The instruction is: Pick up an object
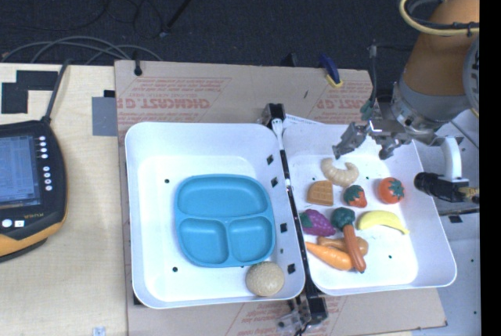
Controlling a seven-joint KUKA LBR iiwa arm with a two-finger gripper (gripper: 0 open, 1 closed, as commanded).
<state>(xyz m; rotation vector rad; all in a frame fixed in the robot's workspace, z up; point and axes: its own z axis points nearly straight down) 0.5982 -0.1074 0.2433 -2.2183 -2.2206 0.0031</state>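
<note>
Gripper [366,142] hangs over the back part of the right bin [438,264], fingers spread apart, nothing between them. One finger [347,143] points down-left toward the food pile, the other [389,146] sits to its right. Grey arm with orange section [438,52] comes in from the upper right.

Right bin holds the toy food, clustered mid-bin, below the gripper. Cream cashew-shaped piece [340,171] is the closest, just below the left finger, not touched. Brown bread-like wedge [320,193] is just under it. Small red-and-green piece [356,196] is beside the wedge, tomato [390,189] further right. Purple eggplant [317,222] lies at the left of the pile, dark green broccoli-like piece [342,217] next to it, banana [382,222] to the right. Carrot [329,255] and an orange-red sausage-like piece [355,247] lie at the front, touching.

Left bin [149,162] has a blue divided plate [223,218] in the middle and a beige ball [264,279] at the front edge, near the divider. Both bins sit on cardboard [203,92]. Teach pendant [27,182] sits on the bench far left.
</note>
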